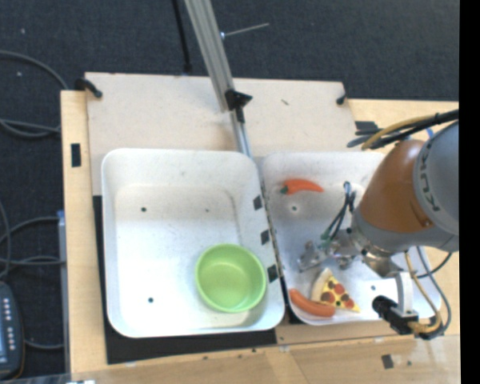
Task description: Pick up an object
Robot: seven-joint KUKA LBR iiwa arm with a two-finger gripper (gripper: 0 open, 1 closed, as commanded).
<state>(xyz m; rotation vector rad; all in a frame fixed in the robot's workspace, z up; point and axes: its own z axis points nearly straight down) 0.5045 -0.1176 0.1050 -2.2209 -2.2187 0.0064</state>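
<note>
In the right bin (304, 166) lie an orange carrot-like piece (302, 186) near the back, a pizza-slice toy (334, 290) near the front, and an orange-red sausage-shaped piece (310, 303) by the front rim. My gripper (318, 256) reaches down in the middle of this bin, just above the pizza slice. Its metal fingers are small and blurred against the white floor. The arm's orange band and grey body cover the bin's right part.
A green bowl (230, 277) sits at the front right of the left bin (144, 214). A slanted metal pole (216, 54) rises from the bins' shared back edge. Cables hang beside the wrist at the right.
</note>
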